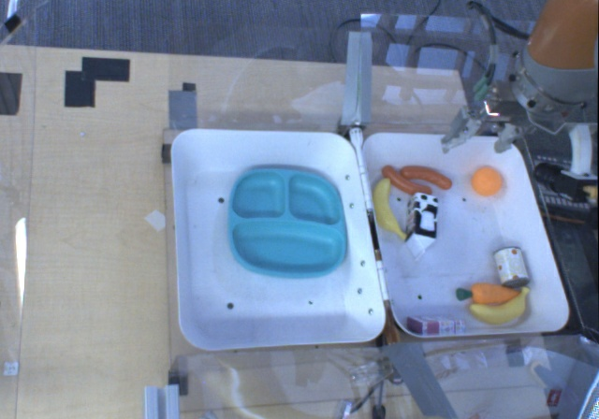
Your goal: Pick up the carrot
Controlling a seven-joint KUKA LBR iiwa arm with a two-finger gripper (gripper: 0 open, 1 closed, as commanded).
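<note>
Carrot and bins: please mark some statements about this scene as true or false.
1. The carrot lies in the right bin. True.
2. The carrot touches a banana. True.
3. The blue tray is in the right bin. False: it is in the left bin.
4. The gripper holds the carrot. False: it is at the bin's far edge, apart from the carrot.
5. The orange ball lies beside the carrot. False: it lies far from it.

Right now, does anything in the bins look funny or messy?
A little. The milk carton lies tipped over in the right bin, and the carrot rests on a banana in the near corner. Nothing looks spilled or broken.
</note>
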